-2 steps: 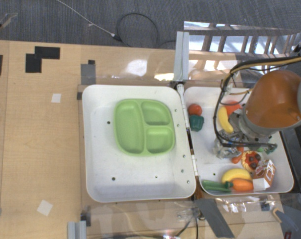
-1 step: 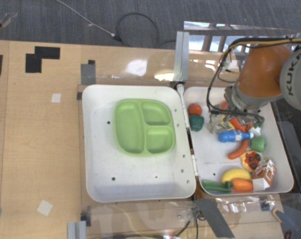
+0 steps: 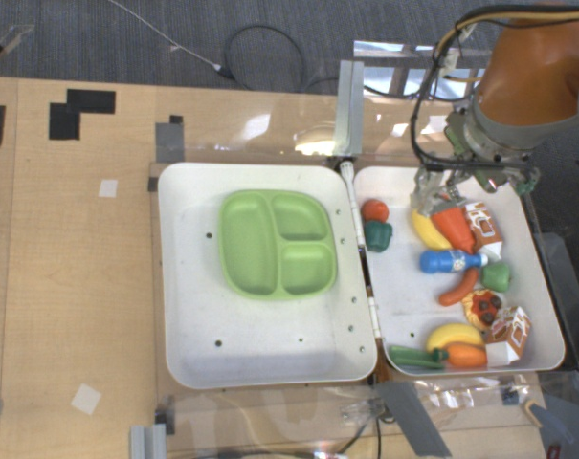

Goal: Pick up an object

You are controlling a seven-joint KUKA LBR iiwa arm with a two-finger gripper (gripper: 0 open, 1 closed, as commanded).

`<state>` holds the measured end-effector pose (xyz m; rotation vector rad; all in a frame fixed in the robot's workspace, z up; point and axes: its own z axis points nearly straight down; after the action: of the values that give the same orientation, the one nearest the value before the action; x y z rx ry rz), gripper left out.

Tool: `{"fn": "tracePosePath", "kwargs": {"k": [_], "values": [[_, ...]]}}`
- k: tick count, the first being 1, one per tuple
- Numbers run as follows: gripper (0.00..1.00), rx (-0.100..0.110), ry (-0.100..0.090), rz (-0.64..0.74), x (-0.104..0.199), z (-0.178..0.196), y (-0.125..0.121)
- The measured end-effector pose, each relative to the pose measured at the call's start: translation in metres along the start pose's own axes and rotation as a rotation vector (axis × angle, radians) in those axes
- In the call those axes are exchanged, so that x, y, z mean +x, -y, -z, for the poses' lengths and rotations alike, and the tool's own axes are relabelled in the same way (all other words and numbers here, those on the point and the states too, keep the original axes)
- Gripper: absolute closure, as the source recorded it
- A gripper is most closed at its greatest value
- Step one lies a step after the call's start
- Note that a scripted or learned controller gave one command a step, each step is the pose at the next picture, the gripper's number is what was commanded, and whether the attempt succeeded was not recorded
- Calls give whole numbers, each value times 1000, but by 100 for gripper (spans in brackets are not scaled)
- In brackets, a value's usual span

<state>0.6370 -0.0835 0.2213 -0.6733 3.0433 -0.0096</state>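
Arm: the grey arm with the orange band (image 3: 533, 70) is reaching in from the right, over the far end of the right bin.
Hand: the two-finger hand (image 3: 440, 191) is hanging low over the toys at the far end of the right shallow white bin (image 3: 547, 347); whether it is open or closed I cannot tell, and nothing is showing as gripped.
Nearest toys: a yellow plastic banana (image 3: 429, 229) and an orange plastic carrot (image 3: 455, 226) are lying just under the hand, side by side.
Other toys: a blue plastic bottle (image 3: 449, 261) is lying near the middle, a red tomato (image 3: 374, 209) by the dividing wall.
Left bin: the left shallow white bin (image 3: 189, 352) is carrying a green divided plastic plate (image 3: 276, 244).
Counter: the wooden counter (image 3: 59, 285) is bearing both bins.
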Motion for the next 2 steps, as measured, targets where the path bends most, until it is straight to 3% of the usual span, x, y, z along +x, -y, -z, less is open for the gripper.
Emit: {"fn": "tracePosePath", "kwargs": {"k": [1, 2], "values": [[100, -14, -15, 367, 19, -122, 65], [100, -4, -8, 121, 76, -129, 21]]}}
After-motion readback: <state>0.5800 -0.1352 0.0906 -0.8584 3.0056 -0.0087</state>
